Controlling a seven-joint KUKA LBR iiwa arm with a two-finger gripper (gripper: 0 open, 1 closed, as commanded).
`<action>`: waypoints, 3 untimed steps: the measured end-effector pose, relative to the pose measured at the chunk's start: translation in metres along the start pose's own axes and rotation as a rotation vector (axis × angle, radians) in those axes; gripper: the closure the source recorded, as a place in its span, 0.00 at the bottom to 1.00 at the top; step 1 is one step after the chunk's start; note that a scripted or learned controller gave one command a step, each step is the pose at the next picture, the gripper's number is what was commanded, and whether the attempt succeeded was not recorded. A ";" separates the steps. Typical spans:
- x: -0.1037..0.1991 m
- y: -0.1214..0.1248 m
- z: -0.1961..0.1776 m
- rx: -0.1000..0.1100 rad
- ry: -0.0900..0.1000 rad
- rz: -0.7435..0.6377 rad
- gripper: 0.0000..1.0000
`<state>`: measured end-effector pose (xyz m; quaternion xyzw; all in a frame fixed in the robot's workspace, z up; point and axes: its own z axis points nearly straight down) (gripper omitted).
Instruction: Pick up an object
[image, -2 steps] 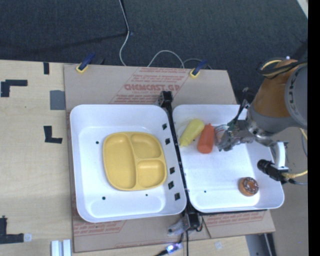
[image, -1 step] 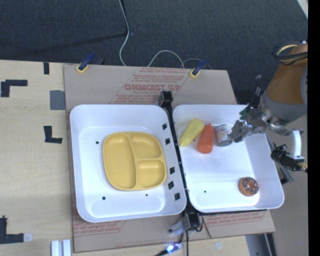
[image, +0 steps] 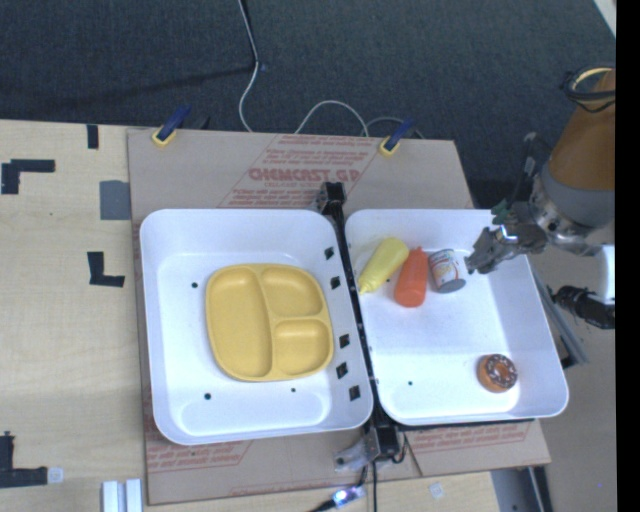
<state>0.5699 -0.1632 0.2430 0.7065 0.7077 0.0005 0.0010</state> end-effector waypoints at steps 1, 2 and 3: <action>0.052 0.007 0.005 0.003 0.001 -0.004 1.00; 0.100 -0.001 0.017 0.005 0.001 -0.001 1.00; 0.156 0.001 0.011 0.003 0.001 -0.003 1.00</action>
